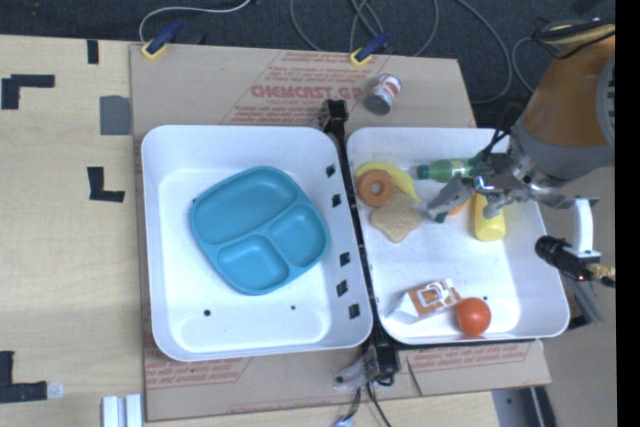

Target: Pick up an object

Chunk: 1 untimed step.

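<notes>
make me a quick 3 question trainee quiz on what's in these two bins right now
1. True or false: the blue divided plate lies in the left bin.
2. Which item sits nearest the right bin's front edge? A. tomato B. green bottle C. donut
3. Fill in: the gripper hovers over the ____ bin.

Key: 1 true. 2 A. 3 right.
</notes>
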Available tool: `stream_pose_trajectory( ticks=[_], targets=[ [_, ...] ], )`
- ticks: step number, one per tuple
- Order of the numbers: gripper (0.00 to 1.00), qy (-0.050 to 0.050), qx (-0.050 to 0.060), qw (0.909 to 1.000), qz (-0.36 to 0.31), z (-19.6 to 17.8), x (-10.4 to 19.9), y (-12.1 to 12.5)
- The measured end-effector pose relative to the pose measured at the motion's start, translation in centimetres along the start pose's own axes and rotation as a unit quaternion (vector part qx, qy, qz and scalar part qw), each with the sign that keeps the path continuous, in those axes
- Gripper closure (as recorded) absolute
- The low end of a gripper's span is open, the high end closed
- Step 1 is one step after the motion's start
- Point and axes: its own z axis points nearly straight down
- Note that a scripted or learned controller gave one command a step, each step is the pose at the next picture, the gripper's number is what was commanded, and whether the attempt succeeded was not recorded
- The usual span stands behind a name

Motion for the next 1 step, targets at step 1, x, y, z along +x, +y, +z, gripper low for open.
stream_pose_trajectory(
  ticks=[1],
  targets=[
    [0.0, 0.003, -0.004, 1.0, -0.002, 11.0, -5.07, 4.34]
  ],
)
